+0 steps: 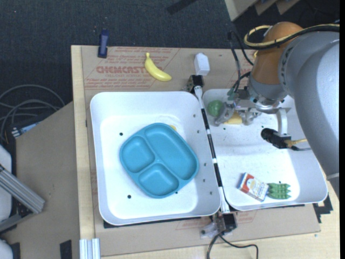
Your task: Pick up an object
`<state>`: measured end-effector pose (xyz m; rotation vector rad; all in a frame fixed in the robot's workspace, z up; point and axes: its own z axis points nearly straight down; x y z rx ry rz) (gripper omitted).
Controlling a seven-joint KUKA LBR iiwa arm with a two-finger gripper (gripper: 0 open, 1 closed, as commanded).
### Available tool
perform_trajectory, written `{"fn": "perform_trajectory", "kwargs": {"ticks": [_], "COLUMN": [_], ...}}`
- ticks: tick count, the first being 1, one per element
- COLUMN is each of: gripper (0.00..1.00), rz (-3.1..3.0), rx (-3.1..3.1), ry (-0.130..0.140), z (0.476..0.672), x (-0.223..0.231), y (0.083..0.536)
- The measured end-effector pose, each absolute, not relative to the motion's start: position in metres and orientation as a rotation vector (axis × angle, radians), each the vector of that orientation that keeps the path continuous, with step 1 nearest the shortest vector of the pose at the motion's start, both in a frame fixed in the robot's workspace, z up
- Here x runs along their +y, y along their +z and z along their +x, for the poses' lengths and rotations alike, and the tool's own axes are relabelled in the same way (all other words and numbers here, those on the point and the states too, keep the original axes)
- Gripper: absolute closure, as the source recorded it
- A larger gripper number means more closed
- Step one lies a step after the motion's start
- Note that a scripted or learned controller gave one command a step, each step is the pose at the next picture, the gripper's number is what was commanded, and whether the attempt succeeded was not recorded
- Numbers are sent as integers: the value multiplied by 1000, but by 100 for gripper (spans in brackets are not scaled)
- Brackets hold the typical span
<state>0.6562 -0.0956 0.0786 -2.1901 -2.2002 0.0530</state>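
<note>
My gripper is low over the far left part of the right bin, open, fingers spread. A small yellow object lies on the bin floor between the fingers, partly hidden by them. A round green object rests just left of the gripper, near the bin's far left corner. At the near side of this bin lie a red and white small box and a green ridged item, side by side.
The left bin holds a blue divided tray. Outside the bins, a yellow banana, a white block and a small blue item lie on the bench's far edge.
</note>
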Motion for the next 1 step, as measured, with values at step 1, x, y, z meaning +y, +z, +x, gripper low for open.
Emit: {"fn": "perform_trajectory", "kwargs": {"ticks": [1], "gripper": [0], "rz": [-2190], "rx": [-2201], "ry": [48], "z": [657], "x": [-101], "y": [79]}}
